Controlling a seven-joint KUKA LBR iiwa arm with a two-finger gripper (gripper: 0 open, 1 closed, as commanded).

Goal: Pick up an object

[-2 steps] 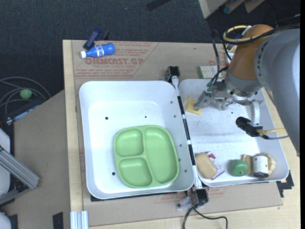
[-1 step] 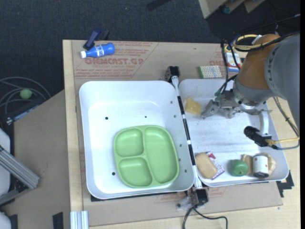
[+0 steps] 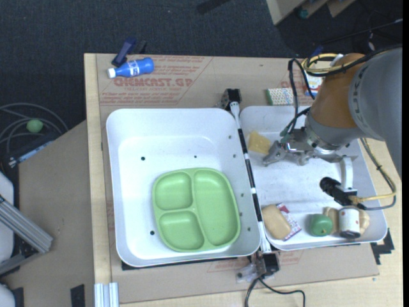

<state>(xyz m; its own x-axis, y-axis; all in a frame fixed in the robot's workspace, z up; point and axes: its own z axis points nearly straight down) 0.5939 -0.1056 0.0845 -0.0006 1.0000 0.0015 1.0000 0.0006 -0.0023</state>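
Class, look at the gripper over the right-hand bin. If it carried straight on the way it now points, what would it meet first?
The gripper points toward the view's left, low in the right bin. The yellow sponge-like block lies just up-left of its tip, likely first contact. Slightly lower, it would meet the divider between the bins; depth is unclear.

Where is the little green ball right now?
In the camera view, the green ball sits in the right bin, near its front edge, between a tan block on its left and a small white can on its right.
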